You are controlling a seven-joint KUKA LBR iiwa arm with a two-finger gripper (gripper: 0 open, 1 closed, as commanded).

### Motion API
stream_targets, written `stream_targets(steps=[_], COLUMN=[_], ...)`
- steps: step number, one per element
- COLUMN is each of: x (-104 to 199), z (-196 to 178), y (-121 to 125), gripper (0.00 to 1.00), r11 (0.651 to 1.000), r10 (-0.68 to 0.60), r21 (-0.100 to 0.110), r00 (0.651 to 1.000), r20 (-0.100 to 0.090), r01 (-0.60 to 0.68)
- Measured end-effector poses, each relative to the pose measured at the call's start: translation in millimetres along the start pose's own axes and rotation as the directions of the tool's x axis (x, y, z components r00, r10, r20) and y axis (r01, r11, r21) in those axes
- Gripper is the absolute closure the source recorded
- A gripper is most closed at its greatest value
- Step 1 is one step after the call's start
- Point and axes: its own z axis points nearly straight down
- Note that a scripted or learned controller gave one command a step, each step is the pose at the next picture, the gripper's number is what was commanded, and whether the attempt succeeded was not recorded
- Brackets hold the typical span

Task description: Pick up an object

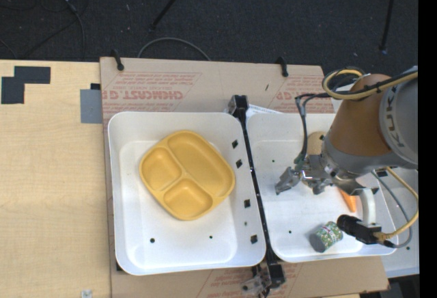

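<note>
Objects, left to right: we see a yellow divided plate (187,174) mid left bin (130,153); in the right bin (273,132), end effector (300,179) central, fingers apart on nothing; small can (326,236) near the front edge; orange piece (349,201) beside arm.

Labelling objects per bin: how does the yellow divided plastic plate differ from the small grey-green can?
The yellow divided plastic plate lies flat in the left white bin, far from the gripper; the small grey-green can lies on its side in the right white bin, closer to it. The plate is much larger, with three compartments; the can is a short cylinder. Both rest ungrasped.
</note>
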Motion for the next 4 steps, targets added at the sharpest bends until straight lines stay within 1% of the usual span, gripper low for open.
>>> stream_targets(steps=[1,2,3,4], x=[0.4,-0.6,0.4,-0.4], z=[54.5,43.4,-0.5,-62.0], y=[-0.6,-0.7,-9.2,-6.6], gripper=[0.00,1.00,1.00,1.00], r11=[1.000,1.000,1.000,1.000], r10=[0.001,0.005,0.004,-0.001], r21=[-0.003,-0.001,-0.008,-0.012], r00=[1.000,1.000,1.000,1.000], r20=[0.001,-0.001,0.001,0.002], r01=[-0.001,-0.005,-0.004,0.001])
